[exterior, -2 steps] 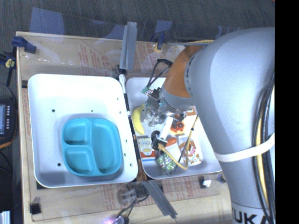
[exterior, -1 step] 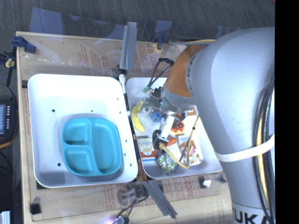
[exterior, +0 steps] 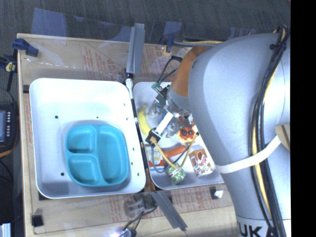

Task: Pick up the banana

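The banana [exterior: 142, 122], a curved yellow strip, lies along the left wall of the right bin [exterior: 212, 182], partly hidden beneath the gripper [exterior: 160, 127]; whether the gripper grips it cannot be told. The grey arm [exterior: 237, 107] covers much of that bin. Beside the banana sit an orange carrot [exterior: 175, 150], small cartons [exterior: 200, 163] and a green block [exterior: 177, 175]. The left bin [exterior: 49, 98] holds a smooth blue divided tray [exterior: 96, 154].

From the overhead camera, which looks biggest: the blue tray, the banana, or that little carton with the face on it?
1. Blue tray, easily largest.
2 and 3. Banana and carton look about alike; the claw hides part of the banana, so I won't rank them.
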